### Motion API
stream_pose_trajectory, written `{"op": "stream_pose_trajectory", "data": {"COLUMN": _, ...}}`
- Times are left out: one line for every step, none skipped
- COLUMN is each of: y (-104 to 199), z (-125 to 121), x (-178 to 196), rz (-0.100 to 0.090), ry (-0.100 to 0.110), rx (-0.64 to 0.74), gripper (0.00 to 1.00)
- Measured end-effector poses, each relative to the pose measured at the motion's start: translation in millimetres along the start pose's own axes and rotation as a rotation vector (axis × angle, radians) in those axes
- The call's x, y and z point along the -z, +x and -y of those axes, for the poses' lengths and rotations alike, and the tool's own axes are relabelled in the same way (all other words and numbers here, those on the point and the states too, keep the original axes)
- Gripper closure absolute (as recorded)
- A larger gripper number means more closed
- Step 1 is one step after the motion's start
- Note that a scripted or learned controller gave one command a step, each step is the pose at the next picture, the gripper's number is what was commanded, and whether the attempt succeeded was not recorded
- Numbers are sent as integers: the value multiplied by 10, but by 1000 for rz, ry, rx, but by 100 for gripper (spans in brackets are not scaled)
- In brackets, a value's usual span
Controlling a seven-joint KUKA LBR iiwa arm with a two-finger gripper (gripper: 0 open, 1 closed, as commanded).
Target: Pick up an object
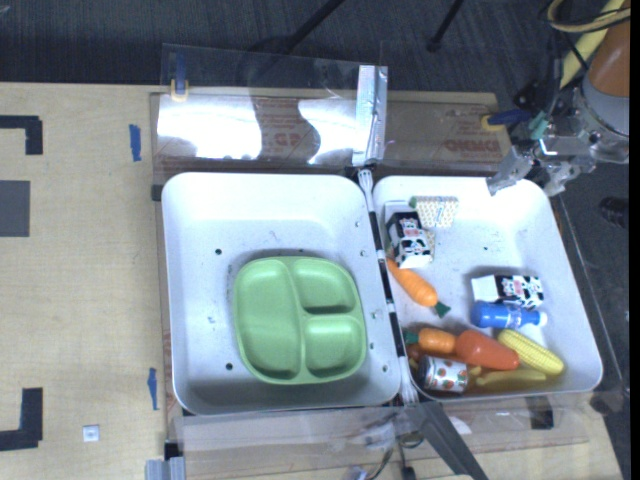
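Task status: not started. The grey two-finger gripper (pixel 522 171) sits above the far right corner of the right white plastic bin (pixel 575 268), carrying nothing; its opening cannot be determined. Candidate objects, including the orange plastic carrot (pixel 414 282), lie untouched in this bin.

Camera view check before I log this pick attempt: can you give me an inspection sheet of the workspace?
Surface: wooden bench bearing two white bins, left bin and right bin.
Job's things: in the right bin, carrot, corn cob, blue bottle, small cow-print cartons, can.
Clutter: green divided plate in the left bin.
Grippers: tool over the right bin's far right corner, holding nothing visible.
Cables: yellow loop at upper right.
Surroundings: dark floor, tripod legs.
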State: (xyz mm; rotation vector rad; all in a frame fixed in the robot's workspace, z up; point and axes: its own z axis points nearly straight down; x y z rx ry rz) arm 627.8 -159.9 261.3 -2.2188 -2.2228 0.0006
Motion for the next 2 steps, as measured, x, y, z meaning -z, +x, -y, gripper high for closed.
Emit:
{"op": "stream_pose_trajectory", "data": {"y": 232, "z": 677, "x": -1322, "rz": 0, "ry": -2, "rx": -69, "gripper": 0}}
{"op": "stream_pose_trajectory", "data": {"y": 760, "z": -207, "x": -758, "rz": 2, "ry": -5, "rx": 208, "gripper": 0}}
